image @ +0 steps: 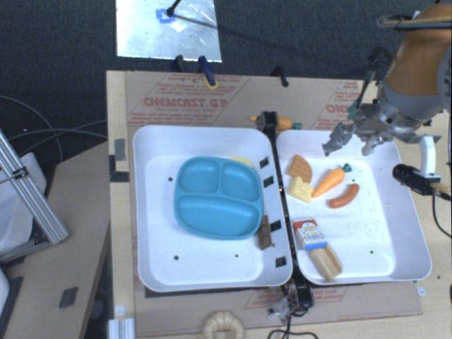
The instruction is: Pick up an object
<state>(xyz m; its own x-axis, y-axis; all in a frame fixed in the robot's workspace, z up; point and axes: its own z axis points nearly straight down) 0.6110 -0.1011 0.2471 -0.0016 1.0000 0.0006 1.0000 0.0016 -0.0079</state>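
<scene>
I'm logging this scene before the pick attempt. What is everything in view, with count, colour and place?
Bins: two, white, side by side on the bench.
Divided plate: one, blue, left bin.
Small brown piece: one, beside the plate's right edge.
Carrot: one, orange with green top, right bin.
Sausage: one, red-orange, right of the carrot.
Cheese wedge: one, yellow, right bin near the divider.
Toast-like piece: one, tan, above the cheese.
Brush-like item: one, wooden with red and blue, front of the right bin.
Gripper: one, grey, above the right bin's far edge, holding nothing visible.
</scene>
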